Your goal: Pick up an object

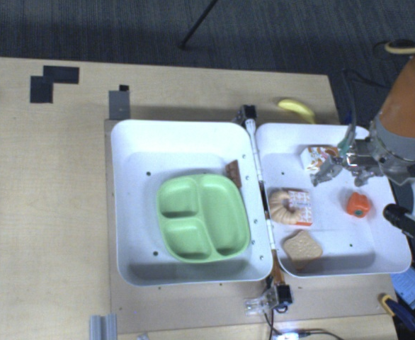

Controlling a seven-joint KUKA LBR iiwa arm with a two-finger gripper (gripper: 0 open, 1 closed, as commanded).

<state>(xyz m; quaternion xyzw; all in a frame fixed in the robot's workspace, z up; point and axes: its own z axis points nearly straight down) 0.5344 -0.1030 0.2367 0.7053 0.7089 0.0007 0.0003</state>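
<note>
**Q:** where's your claw at rn?

**Me:** My claw (333,167) hangs over the right bin (384,261), fingers spread, gripping nothing, right by the white snack packet (315,156). An orange pepper toy (358,205) sits nearby. The green divided plate (202,217) is in the left bin (133,190).

A robotics lab — a plywood bench (44,211) bearing two white bins (133,190), cables and clamps at six o'clock, dark carpet (122,20) toward twelve o'clock.
</note>
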